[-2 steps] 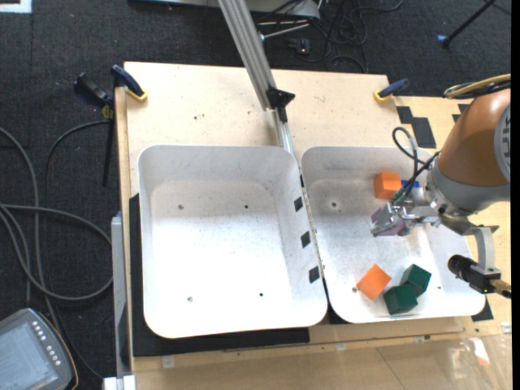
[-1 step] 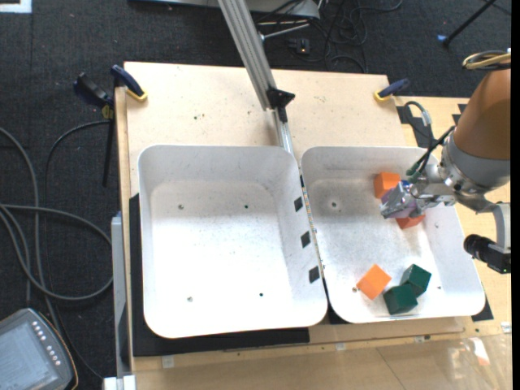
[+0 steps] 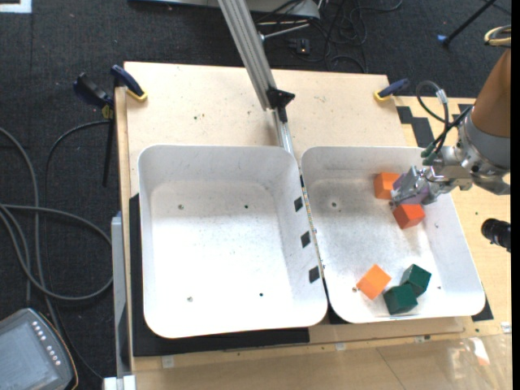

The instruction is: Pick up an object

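My gripper [image 3: 409, 197] hangs over the back right part of the right bin [image 3: 349, 303]. Directly under its tip lies a red-orange block [image 3: 409, 215], and an orange block [image 3: 384, 185] sits just behind and to the left of it. The gripper overlaps both blocks in the camera view. Near the bin's front edge lie a lighter orange block [image 3: 374, 282] and two dark green blocks [image 3: 417, 278] [image 3: 400, 299].
The left bin [image 3: 162, 185] stands beside the right one, sharing a middle wall with black tabs. A slanted metal rail [image 3: 248, 39] runs from the back down to the bins' junction. Blue-yellow clamps [image 3: 128, 81] [image 3: 392, 89] hold the bench board's back corners.
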### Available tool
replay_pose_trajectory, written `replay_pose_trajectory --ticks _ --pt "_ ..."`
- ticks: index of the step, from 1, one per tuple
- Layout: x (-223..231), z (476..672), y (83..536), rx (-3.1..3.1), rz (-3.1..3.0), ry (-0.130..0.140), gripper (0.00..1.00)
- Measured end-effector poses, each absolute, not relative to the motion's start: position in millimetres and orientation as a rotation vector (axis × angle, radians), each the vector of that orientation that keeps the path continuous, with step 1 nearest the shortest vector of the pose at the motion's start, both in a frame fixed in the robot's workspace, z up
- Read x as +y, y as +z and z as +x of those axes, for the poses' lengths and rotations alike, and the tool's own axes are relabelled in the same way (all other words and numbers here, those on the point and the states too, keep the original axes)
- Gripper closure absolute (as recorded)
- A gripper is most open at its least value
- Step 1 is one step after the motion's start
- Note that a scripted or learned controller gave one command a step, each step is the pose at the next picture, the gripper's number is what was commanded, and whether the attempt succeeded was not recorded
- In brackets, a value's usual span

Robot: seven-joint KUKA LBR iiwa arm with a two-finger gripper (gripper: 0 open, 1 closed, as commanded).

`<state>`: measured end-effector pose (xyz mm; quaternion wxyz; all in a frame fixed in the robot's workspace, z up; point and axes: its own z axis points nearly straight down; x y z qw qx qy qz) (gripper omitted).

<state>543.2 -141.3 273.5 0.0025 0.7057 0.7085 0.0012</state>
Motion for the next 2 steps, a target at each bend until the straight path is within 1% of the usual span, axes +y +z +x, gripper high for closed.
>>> replay_pose_trajectory --ticks 1,2 --pt "-89 531.0 276 2.232 2.214 0.001 1.0" --pt "-33 523.4 257 2.233 2.215 -0.001 1.0"
